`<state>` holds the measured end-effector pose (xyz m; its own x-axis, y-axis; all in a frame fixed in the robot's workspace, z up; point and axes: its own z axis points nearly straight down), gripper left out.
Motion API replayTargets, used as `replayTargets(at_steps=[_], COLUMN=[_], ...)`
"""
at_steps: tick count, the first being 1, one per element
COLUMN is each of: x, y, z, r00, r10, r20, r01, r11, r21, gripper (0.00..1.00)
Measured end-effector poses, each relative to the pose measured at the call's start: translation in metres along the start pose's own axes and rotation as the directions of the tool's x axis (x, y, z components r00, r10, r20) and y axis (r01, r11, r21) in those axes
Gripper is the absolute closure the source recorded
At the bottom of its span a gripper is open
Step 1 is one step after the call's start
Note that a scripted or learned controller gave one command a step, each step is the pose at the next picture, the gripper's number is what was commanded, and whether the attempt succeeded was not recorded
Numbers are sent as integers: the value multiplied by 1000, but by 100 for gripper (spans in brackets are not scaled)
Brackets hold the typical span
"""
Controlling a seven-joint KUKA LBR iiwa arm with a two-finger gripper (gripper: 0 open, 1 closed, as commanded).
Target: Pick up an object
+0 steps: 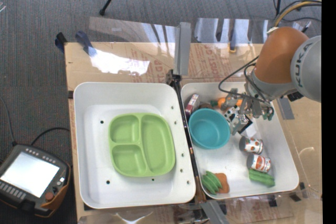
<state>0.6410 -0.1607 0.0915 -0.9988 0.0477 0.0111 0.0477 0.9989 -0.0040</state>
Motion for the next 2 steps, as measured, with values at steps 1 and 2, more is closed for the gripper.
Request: replayTargets(at_steps=[1,2], x=[78,136], y=[-27,-58], z=[5,7], r00=[997,999], r10=[-80,-53], r20=[12,11], r01=[80,53], r11=[997,999], r21=[-4,-6], gripper=[0,0])
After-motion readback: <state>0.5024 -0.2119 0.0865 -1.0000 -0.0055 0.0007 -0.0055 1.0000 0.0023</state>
